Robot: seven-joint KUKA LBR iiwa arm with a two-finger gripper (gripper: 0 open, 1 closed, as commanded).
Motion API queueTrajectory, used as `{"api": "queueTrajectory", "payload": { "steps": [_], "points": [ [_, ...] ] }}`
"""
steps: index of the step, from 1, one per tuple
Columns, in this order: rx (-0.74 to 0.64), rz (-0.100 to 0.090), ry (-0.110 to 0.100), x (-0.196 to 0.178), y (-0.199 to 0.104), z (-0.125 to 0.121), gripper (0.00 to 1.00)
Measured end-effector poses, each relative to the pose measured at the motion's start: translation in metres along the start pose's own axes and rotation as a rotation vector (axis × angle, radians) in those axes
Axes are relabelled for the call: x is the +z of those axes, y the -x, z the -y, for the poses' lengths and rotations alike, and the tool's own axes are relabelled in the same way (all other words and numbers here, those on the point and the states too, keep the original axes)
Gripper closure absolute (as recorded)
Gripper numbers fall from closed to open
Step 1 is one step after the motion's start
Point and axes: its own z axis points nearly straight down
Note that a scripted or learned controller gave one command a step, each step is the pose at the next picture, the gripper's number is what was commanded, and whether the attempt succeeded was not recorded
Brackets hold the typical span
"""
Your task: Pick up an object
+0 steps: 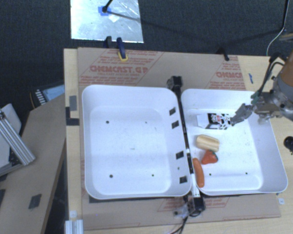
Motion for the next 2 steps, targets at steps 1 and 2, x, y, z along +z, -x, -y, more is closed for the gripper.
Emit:
{"api": "queueTrajectory", "payload": {
  "steps": [1,2],
  "points": [
    [-0.011,-0.005,-0.007,0.078,-0.11,0.017,0.0],
    [0.005,0.001,0.003,0.028,-0.075,0.052,0.0]
  ]
}}
